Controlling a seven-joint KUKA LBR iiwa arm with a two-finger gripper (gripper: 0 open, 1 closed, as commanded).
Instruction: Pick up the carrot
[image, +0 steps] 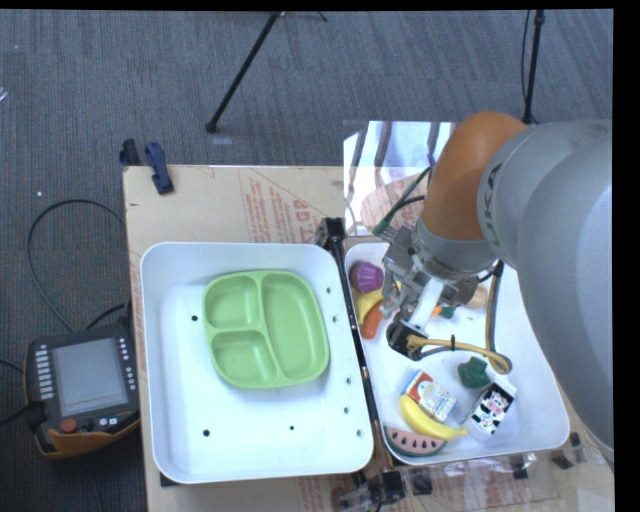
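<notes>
Camera view, carrot (371, 322) just beside gripper (404, 303), partly hidden, direction unclear

the arm (545, 200) is covering the far corner of the right bin (535, 395) and is running off the view's right side. the gripper (400, 305) is hiding part of the carrot (372, 322), and the banana (428, 423) is lying partly under a small carton (432, 396).

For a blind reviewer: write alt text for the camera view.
The pincer hangs over the right bin, close beside the carrot that lies by the bin's left wall among other toy foods. A green divided plate lies in the left bin.
</notes>
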